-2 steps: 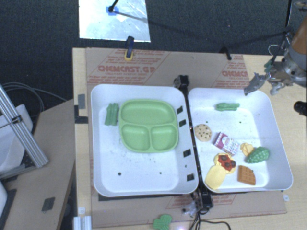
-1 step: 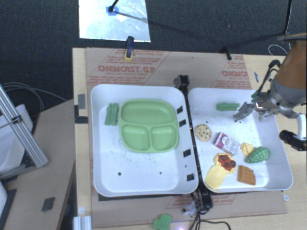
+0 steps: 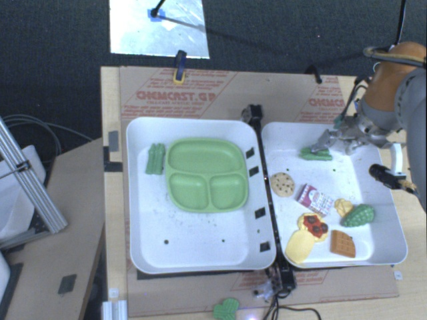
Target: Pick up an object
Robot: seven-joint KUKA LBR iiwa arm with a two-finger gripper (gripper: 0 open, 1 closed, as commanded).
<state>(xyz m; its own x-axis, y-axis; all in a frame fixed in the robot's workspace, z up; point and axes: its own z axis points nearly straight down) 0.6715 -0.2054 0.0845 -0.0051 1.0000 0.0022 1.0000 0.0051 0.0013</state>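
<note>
I see tool (image 3: 325,144) low in right bin (image 3: 390,209), far corner — tips at green flat toy (image 3: 315,154); cannot tell its grip state. Near side holds cookie (image 3: 282,184), small packet (image 3: 314,198), waffle (image 3: 343,244). Left bin (image 3: 143,235) — green divided plate (image 3: 205,175), green bundle (image 3: 155,159) beside it.

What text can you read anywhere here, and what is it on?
"CHEMCAST GP": red print on the brown sheet under the bins, top left.
The same print at top right, at an angle: partly hidden, not fully readable.
Small packet in the right bin: print too small to read.
</note>
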